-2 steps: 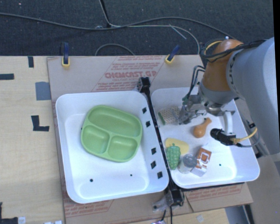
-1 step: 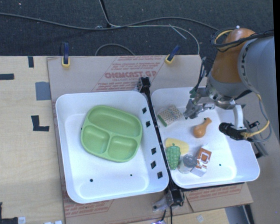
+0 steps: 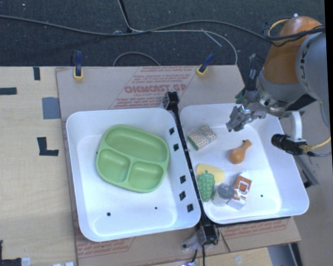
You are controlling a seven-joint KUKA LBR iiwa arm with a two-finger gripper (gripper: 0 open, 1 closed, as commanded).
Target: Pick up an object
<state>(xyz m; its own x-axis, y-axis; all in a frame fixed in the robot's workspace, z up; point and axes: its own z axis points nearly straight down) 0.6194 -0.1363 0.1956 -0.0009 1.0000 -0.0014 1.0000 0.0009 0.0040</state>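
Drumstick (image 3: 240,151), orange-brown toy chicken leg, lies in right bin (image 3: 280,176) approx mid-floor, just below gripper (image 3: 236,120). Gripper hovers over bin's upper part w/ nothing visibly between fingers; how far open, can't tell from this angle.

To do it well, imo: drop straight down, straddle the thick rounded end across its narrow width, close on centre so it doesn't roll or squirt out.

Looks smooth hard plastic, bulbous tapering to thin bone end. Nearby: checkered flat packet (image 3: 202,137), yellow piece (image 3: 212,170), bumpy green corn-like toy (image 3: 206,184), small orange-white carton (image 3: 240,189). Left bin (image 3: 87,217) holds green compartment plate (image 3: 133,158), matte, rounded corners.
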